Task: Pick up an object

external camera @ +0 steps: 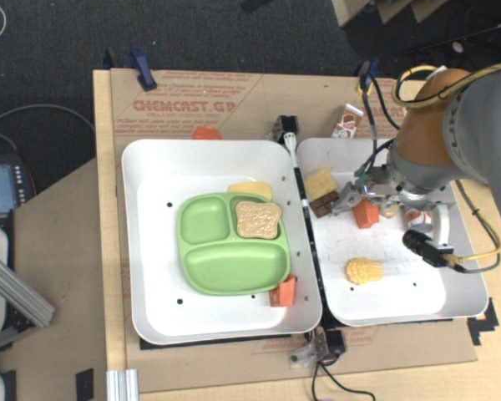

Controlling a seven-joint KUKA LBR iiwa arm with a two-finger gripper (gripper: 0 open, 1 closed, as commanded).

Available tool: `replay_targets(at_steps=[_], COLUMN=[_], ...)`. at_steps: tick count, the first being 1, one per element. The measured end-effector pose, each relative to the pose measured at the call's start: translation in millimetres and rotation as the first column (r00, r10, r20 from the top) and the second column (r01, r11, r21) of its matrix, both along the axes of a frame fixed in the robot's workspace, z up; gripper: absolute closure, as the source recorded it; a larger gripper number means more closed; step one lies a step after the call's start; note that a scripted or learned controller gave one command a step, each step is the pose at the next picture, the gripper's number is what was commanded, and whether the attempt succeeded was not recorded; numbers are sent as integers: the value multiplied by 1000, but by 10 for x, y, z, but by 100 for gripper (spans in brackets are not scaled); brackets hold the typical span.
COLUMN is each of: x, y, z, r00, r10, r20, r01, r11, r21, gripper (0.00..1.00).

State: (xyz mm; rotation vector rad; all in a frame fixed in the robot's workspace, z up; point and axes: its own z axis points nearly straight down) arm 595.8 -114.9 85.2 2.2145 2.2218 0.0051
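Two shallow white bins sit side by side on the table (pixel 192 98): the left bin (pixel 150 174) and the right bin (pixel 417 303).

The left bin holds four things. One green divided tray (pixel 230 261) lies at its centre, long axis running from 9 to 3 o'clock. One tan toast slice (pixel 258 220) rests in the tray's compartment at 1 o'clock. One pale yellow piece (pixel 250 190) touches the tray's rim at 12 o'clock, partly hidden by it. One orange block (pixel 283 291) stands against the tray's corner at 5 o'clock.

The right bin holds one tan and brown block (pixel 321 190) at its 10 o'clock corner, one orange-red block (pixel 366 214) near the middle, and one yellow corn cob (pixel 364 270) toward 6 o'clock, its long axis lying from 9 to 3 o'clock. A small red and white item (pixel 415 218) lies at 3 o'clock of the orange-red block, too hidden to name.

The gripper (pixel 363 197) hangs over the right bin, just at 12 o'clock of the orange-red block. Whether the fingers are spread or closed cannot be told, and the block may be touching them.

One small carton (pixel 347 122) lies on the table at 12 o'clock of the right bin.
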Motion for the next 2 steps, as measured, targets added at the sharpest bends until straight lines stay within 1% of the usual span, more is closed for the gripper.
replay_targets(at_steps=[1,2], x=[-18,373], y=[-7,858], z=[104,1065], r00=[1000,1000], r10=[-2,7], r20=[-1,9], r01=[2,-7], r11=[1000,1000], r21=[0,4], gripper=[100,100])
